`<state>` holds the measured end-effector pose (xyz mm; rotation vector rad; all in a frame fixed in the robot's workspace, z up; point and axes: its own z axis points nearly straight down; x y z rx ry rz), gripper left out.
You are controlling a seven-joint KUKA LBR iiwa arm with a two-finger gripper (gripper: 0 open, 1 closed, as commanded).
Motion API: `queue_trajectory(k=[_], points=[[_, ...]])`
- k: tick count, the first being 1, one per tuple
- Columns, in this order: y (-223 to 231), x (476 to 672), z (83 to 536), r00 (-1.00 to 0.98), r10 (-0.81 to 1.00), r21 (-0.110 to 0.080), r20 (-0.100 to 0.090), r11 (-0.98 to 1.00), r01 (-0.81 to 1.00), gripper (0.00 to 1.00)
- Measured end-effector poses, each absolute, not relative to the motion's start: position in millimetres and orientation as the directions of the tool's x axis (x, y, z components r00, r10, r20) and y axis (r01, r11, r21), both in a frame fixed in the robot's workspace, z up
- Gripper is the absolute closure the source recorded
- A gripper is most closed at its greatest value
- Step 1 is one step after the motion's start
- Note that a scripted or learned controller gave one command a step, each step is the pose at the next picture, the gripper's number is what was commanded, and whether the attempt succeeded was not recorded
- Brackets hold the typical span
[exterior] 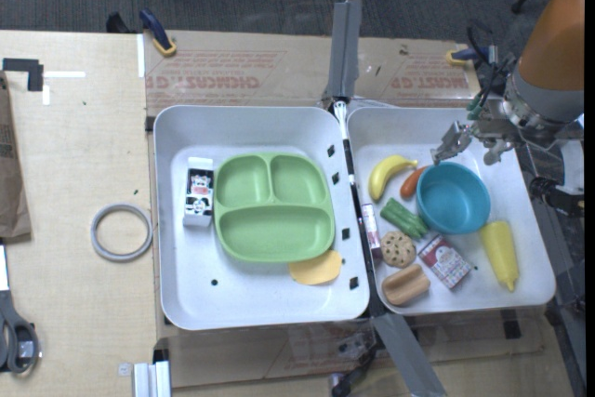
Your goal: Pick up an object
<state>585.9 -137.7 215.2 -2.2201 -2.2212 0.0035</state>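
Observation:
The right bin (521, 293) holds a blue bowl (453, 198), a banana (389, 173), a small orange-red piece (410, 184), a green vegetable (403, 218), a cookie (398, 248), a bread roll (405, 286), a red packet (444, 261) and a yellow corn-like piece (500, 253). My gripper (462, 140) hangs over the back of this bin, just above the far rim of the blue bowl. Its fingers look spread, with nothing between them.
The left bin (177, 293) holds a green divided plate (275, 205), a small black-and-white carton (198, 191) and a yellow disc (315, 270). A grey divider bar (344, 51) stands between the bins. A ring (122, 231) lies on the bench at left.

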Motion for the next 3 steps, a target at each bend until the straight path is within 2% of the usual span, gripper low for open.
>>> queue_trajectory(k=[1,2,3], points=[[-103.1,570.6,245.2,-0.177,0.984,-0.001,0.0,0.177,0.984,0.0],[-133.8,574.7,102.2,-0.22,0.976,-0.001,0.0,0.22,0.976,0.0],[-141.0,618.6,91.4,-0.078,0.997,-0.001,-0.001,0.078,0.997,0.0]])
